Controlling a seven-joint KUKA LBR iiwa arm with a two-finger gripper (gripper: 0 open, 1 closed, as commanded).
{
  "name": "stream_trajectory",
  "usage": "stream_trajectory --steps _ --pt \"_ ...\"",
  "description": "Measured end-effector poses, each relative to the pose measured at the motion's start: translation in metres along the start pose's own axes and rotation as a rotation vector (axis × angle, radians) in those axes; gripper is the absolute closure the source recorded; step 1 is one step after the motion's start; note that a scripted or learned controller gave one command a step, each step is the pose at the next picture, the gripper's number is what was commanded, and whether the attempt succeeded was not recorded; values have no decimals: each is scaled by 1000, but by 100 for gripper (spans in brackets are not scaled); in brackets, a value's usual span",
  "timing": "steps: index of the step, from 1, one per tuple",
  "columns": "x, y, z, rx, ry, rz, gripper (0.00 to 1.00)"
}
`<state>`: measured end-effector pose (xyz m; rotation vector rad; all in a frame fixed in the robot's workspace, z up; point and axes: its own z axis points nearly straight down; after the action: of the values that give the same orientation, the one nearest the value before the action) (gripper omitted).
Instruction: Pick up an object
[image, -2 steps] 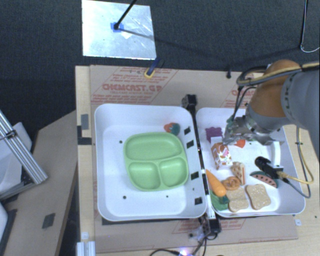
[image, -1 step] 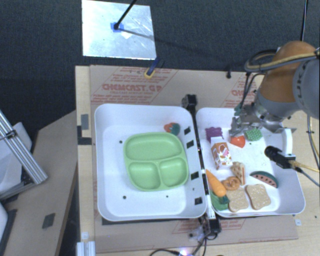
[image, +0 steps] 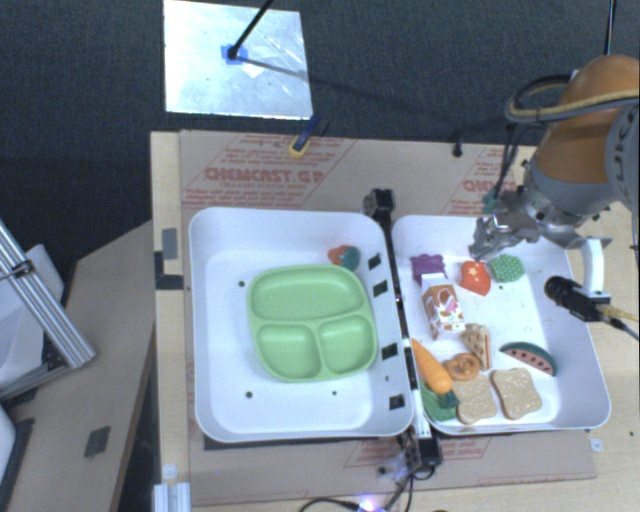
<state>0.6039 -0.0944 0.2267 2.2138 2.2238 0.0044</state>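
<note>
My gripper (image: 487, 244) hangs over the back of the right bin (image: 575, 345), just above a red strawberry-like piece (image: 475, 278) and a green round piece (image: 507, 267). I see nothing between its fingers. Other toy foods lie in this bin: a purple block (image: 429, 266), a small printed carton (image: 441, 309), an orange carrot (image: 432, 367), a pretzel (image: 463, 366), a wafer slice (image: 478, 345), a watermelon slice (image: 527, 358) and two bread slices (image: 497, 394).
The left bin (image: 215, 300) holds a green three-part plate (image: 310, 322) and a small red-and-teal toy (image: 344, 256) at its back right. A black divider (image: 392, 300) runs between the bins. Cardboard lies under both.
</note>
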Motion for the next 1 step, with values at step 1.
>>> stream_trajectory --steps 1 --pt "27 -52 -4 6 2 -1 100"
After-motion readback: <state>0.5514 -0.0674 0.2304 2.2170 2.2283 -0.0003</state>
